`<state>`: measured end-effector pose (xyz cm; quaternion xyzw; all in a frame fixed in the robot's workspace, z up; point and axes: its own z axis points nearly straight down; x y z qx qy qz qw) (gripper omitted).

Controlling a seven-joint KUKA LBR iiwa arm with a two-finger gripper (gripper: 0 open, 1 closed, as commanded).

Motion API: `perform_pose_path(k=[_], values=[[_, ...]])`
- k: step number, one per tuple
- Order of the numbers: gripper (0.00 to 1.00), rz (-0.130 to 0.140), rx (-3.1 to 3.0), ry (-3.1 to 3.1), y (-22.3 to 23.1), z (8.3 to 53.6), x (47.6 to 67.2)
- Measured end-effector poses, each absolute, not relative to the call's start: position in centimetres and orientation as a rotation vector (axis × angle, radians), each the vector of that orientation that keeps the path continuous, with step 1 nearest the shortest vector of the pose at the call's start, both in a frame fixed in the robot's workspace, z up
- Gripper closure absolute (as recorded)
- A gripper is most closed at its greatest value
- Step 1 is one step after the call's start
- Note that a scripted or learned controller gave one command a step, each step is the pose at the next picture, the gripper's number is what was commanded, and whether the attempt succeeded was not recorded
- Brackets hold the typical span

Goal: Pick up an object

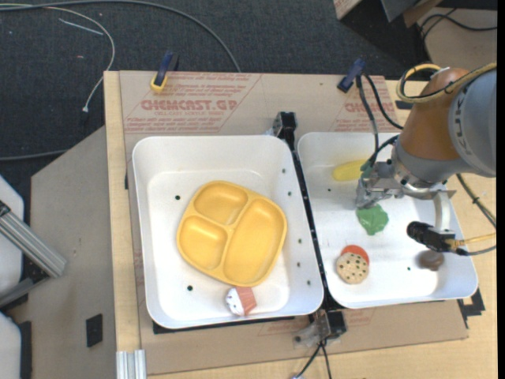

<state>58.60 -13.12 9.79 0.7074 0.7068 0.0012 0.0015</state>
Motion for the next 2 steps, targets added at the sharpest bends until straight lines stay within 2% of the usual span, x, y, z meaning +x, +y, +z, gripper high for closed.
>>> perform_pose_path(k=[1, 2], values=[[1.00, 0.002, 2.221, 2.219, -13.9, 15.2, 58.0], [1.00, 0.004, 2.216, 2.221, -13.0, 20.4, 58.7]])
